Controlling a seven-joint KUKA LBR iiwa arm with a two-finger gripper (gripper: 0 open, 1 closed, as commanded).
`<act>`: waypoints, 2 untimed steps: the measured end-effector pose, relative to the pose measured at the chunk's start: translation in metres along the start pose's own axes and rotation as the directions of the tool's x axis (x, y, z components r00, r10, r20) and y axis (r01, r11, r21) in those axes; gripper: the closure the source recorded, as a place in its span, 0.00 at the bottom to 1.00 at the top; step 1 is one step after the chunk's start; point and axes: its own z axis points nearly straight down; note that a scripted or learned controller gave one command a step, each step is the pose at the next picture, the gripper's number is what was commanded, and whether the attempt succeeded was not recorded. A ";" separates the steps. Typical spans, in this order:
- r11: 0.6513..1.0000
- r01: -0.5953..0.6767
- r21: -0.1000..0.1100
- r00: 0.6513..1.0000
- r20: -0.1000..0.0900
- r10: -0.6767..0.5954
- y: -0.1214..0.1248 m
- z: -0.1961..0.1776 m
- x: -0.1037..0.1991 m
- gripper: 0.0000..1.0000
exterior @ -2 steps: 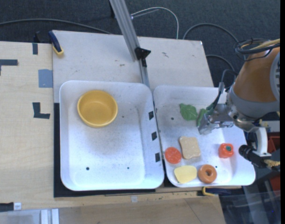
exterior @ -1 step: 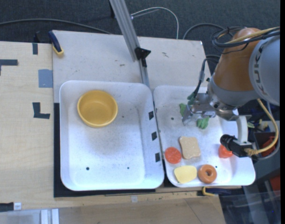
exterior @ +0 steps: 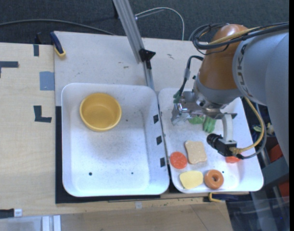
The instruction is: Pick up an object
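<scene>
Two white bins sit on a pale bench. Right bin (exterior: 250, 177) holds toast (exterior: 196, 151), tomato (exterior: 178, 160), cheese (exterior: 191, 179), donut (exterior: 214, 179) and something green (exterior: 209, 124) beneath the gripper (exterior: 185, 113), whose grip I cannot tell. Descending squarely over one item looks wisest. Left bin (exterior: 70, 143) holds a yellow bowl (exterior: 100, 111).

Two shallow white bins sit side by side: the left bin (exterior: 72, 143) and the right bin (exterior: 248, 174). The left one contains one yellow bowl (exterior: 100, 111). The right one contains one red tomato slice (exterior: 178, 160), one bread slice (exterior: 196, 151), one yellow cheese piece (exterior: 191, 179), one doughnut (exterior: 214, 179) and one partly hidden green item (exterior: 209, 124).
</scene>
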 end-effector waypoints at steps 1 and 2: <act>1.000 0.000 -0.003 1.000 0.001 0.000 0.022 -0.009 0.047 1.00; 1.000 0.000 -0.002 1.000 0.001 0.000 0.052 0.006 0.092 1.00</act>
